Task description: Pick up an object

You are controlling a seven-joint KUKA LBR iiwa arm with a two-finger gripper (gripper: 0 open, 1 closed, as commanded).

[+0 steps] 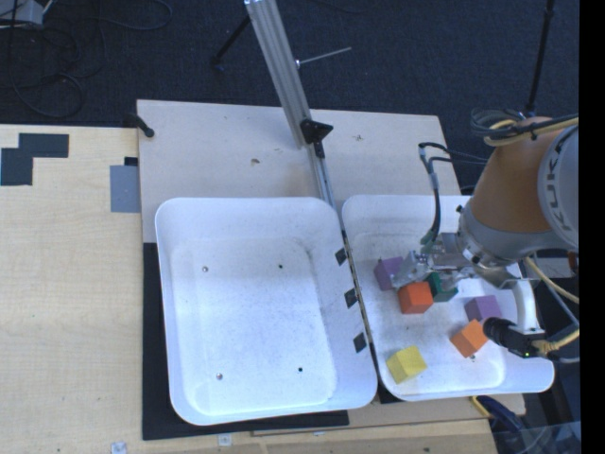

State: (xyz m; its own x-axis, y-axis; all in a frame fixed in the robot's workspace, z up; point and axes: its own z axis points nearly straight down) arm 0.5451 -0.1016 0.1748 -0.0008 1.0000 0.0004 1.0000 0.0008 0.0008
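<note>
A yellow block [406,363] lies nearest the camera, close to the front rim of the right bin [529,378], toward that bin's front left corner. Behind it and to the right, an orange block [467,339] rests near the bin's front right part, with a small purple block [483,307] just behind it. Further in, toward the bin's middle, a red-orange block [415,298] sits just beside a larger purple block [388,272] that lies nearer the left wall. A dark green piece [441,286] shows just to the right of the red-orange block, partly hidden under the arm's wrist.

The pincer [424,270] hangs low over this cluster, directly above the red-orange block and the purple one beside it. Whether it is spread or closed cannot be made out, and nothing is visibly between its tips. The arm [515,197] with its orange band covers the bin's back right corner.

The left bin [170,253] stands alongside, its right wall touching the right bin's left wall. Both bins sit on the pale tabletop [217,149], and a slanted metal rail [284,74] rises from its back edge.
</note>
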